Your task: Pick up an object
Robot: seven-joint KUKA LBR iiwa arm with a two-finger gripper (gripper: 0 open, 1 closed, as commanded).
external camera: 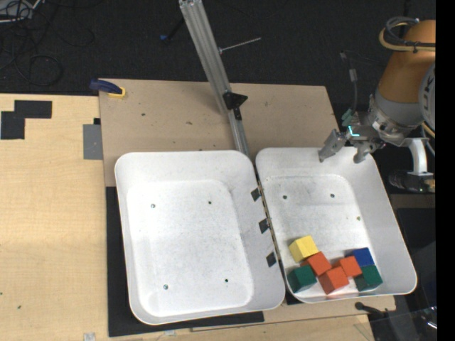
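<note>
Claw hovering released, nothing grasped, approach step; next needing descent toward block cluster well below-left of it.

Matt speckled white plastic bins rest on a pale wooden bench.

A small heap of coloured blocks lay bunched in the lower right of the frame: a yellow cube, two orange ones, a red-orange block, two green and a blue, touching one another.
</note>
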